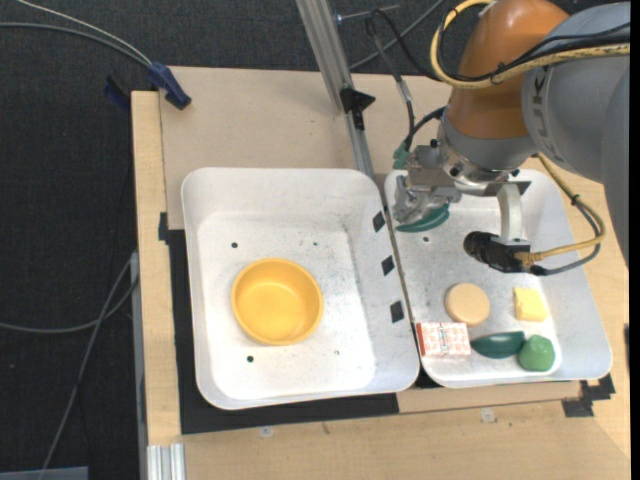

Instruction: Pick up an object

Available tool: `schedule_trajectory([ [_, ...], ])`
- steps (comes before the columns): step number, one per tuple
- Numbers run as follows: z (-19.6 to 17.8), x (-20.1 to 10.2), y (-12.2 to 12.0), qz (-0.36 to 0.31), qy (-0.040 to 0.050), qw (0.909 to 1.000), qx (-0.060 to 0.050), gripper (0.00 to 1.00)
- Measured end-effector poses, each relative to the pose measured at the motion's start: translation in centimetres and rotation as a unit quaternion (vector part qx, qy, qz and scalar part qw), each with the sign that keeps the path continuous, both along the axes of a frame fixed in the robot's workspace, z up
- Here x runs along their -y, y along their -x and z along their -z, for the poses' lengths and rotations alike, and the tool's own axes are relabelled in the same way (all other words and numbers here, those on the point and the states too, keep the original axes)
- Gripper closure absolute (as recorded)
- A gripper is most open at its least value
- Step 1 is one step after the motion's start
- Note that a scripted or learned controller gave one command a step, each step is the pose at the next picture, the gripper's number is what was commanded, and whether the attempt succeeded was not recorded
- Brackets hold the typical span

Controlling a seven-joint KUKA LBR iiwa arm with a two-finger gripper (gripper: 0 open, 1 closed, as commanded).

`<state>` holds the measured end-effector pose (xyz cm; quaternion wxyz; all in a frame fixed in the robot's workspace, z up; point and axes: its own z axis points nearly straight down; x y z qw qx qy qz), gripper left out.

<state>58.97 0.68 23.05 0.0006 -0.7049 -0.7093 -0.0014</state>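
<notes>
Yellow bowl in left bin, right bin with small items, fingers' state unclear

No text can be read anywhere; the small red-and-white box at the lower right carries print too blurred to make out.

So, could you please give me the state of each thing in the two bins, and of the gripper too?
Yellow bowl: upright, alone in left bin.
Round tan piece: lying flat in right bin.
Yellow block: resting loose beside the tan piece.
Red-and-white box: lying flat near the front rim.
Dark green piece: lying against the light green piece.
Gripper: low over the right bin's far end, something teal beneath it; grip unclear.
</notes>
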Motion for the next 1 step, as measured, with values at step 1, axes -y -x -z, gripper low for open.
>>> schedule_trajectory([
  [1,0.29,-5.52,-3.3,0.0,0.0,1.0,0.001,1.0],
])
